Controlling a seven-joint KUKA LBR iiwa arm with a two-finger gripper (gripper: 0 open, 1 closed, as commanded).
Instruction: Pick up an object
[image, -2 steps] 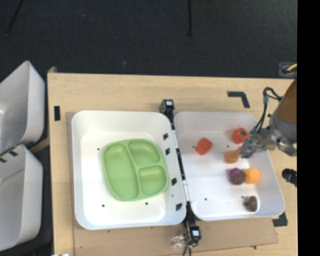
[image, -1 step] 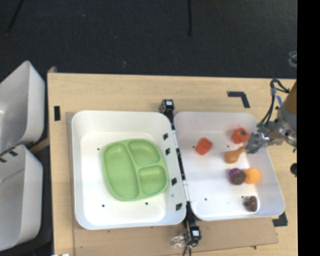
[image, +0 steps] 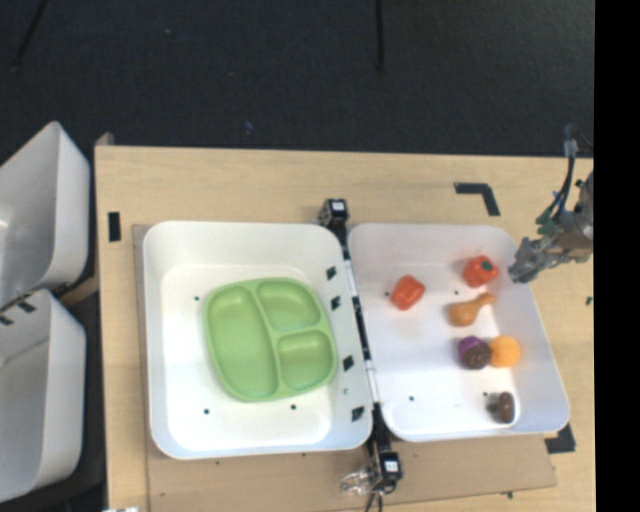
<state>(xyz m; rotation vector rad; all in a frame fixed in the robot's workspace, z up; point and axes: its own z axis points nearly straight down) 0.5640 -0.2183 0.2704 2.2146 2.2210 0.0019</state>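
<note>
Task's obj not fixed, any of the small toys in the right bin (image: 440, 405) will do. Nearest to me: red pepper-like toy (image: 480, 270), up by the bin's far right corner, lying free on the floor. Just below it a tan gourd-shaped piece (image: 470, 311), stem end tilted toward the red one. Further toward the bin's left wall, an orange-red toy (image: 407, 292) on its own w/ room all round, prob the easiest grab. Nearer the bin's front right: purple piece (image: 473, 352) and orange ball (image: 505, 350) touching side by side; that pair would crowd my approach. A dark brown bit (image: 501, 406) sits close to the front right corner, tight vs the wall, awkward.

My gripper (image: 527, 262) hangs over the right bin's far right rim, just beside the red toy but apart from it; nothing betw it & anything. Too blurred and small, so I can't tell how it's set. I judge nothing is picked yet, approach stage.

Left bin (image: 160, 300) carries a green divided tray (image: 269, 338), roughly centred, compartments bare. Both bins sit mid worktop (image: 240, 185), sharing a hinged middle edge
</note>
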